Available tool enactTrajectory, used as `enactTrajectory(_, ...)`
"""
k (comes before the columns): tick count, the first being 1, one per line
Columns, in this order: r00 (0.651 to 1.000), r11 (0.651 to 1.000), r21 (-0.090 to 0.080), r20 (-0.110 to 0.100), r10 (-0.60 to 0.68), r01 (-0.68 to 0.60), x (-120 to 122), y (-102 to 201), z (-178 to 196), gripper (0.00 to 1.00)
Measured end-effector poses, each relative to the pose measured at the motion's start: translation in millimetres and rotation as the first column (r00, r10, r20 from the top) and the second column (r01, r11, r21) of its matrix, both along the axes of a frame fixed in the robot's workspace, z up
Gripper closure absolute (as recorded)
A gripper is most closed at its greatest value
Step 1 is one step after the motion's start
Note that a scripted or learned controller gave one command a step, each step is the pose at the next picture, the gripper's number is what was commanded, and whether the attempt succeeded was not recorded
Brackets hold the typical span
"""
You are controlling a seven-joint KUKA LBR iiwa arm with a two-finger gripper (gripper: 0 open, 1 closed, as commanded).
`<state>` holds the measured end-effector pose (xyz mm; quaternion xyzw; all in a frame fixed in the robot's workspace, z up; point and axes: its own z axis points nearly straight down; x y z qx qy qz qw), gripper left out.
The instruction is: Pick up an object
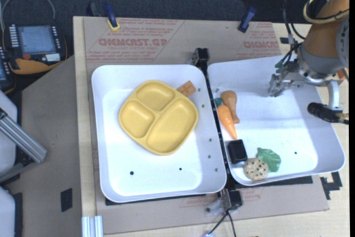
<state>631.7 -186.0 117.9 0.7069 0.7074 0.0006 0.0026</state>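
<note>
Over the far right part of the right bin, the gripper is hanging above bare white floor, with the grey arm reaching in from the right edge. Its fingers are pointing down and appearing slightly apart, with nothing between them.

Every candidate is lying to the left of and nearer than the fingers, along the bin's left wall and near edge. The closest is the carrot, resting just beside a tan drumstick-shaped piece; the two are touching or nearly touching. The carrot's long axis is running from far to near with a slight lean to the right, so a grasp would probably call for the jaws to close across it, left to right.

The carrot is showing as a slim orange taper, smooth and matte, probably a rigid toy. Nearer along the same wall, a small black block is sitting; beyond it a round speckled cookie is lying against a green leafy piece, close to the near rim.

The left bin is holding a yellow divided plate with a small brown block at its far right edge, well apart from the gripper
</note>
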Motion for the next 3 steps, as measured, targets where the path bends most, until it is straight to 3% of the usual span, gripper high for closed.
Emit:
enactTrajectory(2,1.0,1.0,0.0,0.002,-0.001,0.001,-6.3,-11.5,122.1,1.0)
enactTrajectory(3,1.0,1.0,0.001,-0.002,-0.001,0.001,-6.1,-11.6,158.6,1.0)
